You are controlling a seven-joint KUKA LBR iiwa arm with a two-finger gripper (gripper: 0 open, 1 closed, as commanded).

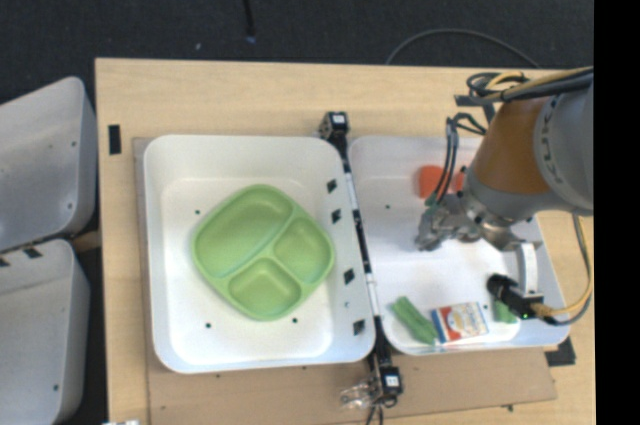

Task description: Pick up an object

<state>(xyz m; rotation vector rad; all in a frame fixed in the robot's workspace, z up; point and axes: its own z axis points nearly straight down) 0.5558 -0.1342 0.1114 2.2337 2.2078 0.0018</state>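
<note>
While the green divided plate (263,251) lies in the left bin (160,243), the hand (437,231) hangs low in the right bin (400,163), finger state indeterminable, beside an orange object (432,179).

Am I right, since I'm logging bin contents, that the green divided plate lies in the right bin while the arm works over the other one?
Not quite. The camera view shows the green divided plate in the left bin; the arm works over the other one, the right bin.
</note>
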